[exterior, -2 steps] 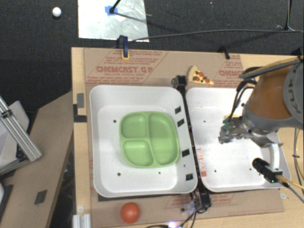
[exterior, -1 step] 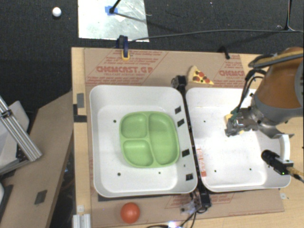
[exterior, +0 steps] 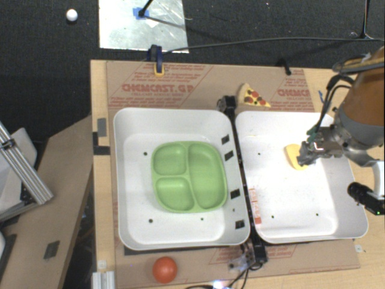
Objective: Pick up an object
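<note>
A small pale yellow object (exterior: 293, 156) lies on the floor of the right white bin (exterior: 283, 221), toward its far right side. My gripper (exterior: 307, 153) hangs right over the object's right edge, low in the bin, with the grey arm and its orange band (exterior: 365, 101) rising behind it at the right. The fingertips are dark and crowded against the yellow object, and the view from above hides their spacing. A green divided plate (exterior: 188, 176) lies in the left white bin (exterior: 129, 221).
A toy pizza slice (exterior: 253, 96) rests on the cardboard behind the bins. A red-orange ball (exterior: 164, 269) sits on the cardboard in front of the left bin. Black clips line the seam between the bins. Cables cross the dark table behind.
</note>
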{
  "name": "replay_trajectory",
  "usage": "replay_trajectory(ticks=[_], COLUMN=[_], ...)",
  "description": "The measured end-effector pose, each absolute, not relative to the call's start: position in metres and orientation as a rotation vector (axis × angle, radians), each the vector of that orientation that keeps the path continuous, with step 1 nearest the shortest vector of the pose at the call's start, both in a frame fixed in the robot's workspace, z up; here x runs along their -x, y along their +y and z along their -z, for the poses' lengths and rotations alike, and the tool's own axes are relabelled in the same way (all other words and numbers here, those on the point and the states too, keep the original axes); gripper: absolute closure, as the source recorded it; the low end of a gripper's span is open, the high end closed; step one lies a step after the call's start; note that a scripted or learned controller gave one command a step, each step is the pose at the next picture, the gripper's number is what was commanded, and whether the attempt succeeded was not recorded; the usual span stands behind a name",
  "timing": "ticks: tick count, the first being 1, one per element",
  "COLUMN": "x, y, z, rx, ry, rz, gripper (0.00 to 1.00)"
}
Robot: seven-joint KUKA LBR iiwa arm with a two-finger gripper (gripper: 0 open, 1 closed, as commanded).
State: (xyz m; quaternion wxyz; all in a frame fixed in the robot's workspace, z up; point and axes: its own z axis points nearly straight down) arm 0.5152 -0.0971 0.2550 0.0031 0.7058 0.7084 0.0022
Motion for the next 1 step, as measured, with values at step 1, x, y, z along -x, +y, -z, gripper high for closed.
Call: replay_trajectory(ticks=[1], x=[-0.5197], y=[-0.0496], z=[-0.2495], rx=[-2.211], ry=[2.230], rz=[-0.005], gripper=[1.00])
